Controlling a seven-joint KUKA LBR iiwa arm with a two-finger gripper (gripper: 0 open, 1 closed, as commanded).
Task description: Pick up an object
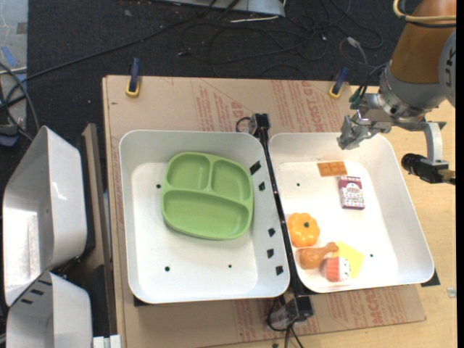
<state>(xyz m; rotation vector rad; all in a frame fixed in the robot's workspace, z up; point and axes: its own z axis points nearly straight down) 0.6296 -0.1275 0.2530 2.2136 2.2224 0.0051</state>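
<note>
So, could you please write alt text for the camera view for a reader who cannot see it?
A grey-and-orange arm's gripper hovers over the right bin's far edge; the bin holds a cracker, small box, toy pumpkin, drumstick and other toy food. The left bin holds a green divided plate.

dark floor [65, 27] strewn with black cables [217, 38].

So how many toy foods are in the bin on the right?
5, if the yellow one counts: cracker at the back, pumpkin in the middle, and drumstick, yellow wedge and strawberry cake bunched in front. The small box isn't counted.
</note>
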